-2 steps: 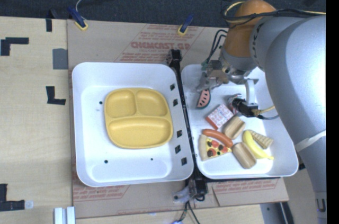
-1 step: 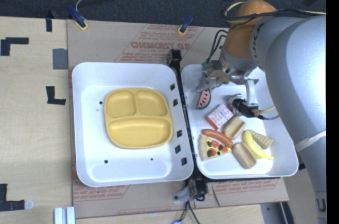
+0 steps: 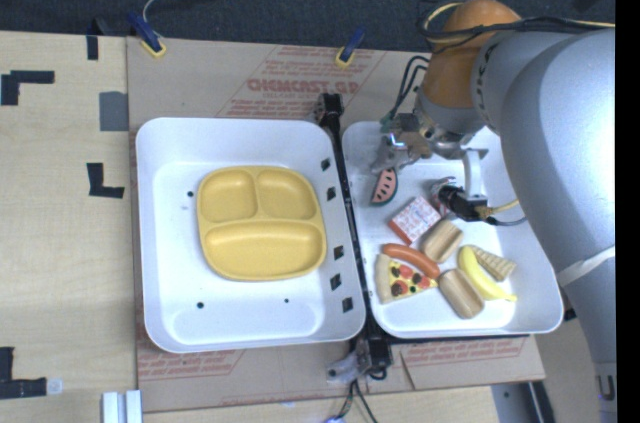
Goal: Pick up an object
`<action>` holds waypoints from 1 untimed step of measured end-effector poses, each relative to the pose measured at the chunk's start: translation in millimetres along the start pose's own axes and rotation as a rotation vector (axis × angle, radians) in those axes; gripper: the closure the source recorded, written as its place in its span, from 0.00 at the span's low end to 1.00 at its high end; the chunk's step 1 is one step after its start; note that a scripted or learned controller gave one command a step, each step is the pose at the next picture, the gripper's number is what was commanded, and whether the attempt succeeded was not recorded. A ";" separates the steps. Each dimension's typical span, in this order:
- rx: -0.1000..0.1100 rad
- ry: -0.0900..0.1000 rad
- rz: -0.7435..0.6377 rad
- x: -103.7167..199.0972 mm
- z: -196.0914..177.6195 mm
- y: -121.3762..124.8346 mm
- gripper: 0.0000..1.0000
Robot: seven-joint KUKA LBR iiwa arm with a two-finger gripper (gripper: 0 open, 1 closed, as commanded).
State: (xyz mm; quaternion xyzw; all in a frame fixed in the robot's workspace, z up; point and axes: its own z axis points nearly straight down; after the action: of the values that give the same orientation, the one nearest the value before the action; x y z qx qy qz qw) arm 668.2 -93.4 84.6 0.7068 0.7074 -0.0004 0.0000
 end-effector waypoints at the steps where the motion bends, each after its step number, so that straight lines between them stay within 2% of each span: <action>1: 0.000 0.000 -0.001 -0.3 0.0 0.0 0.00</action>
State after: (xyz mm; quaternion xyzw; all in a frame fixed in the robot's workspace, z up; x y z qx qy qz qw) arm 668.2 -93.7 84.6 0.7066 0.7076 -0.0003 0.0000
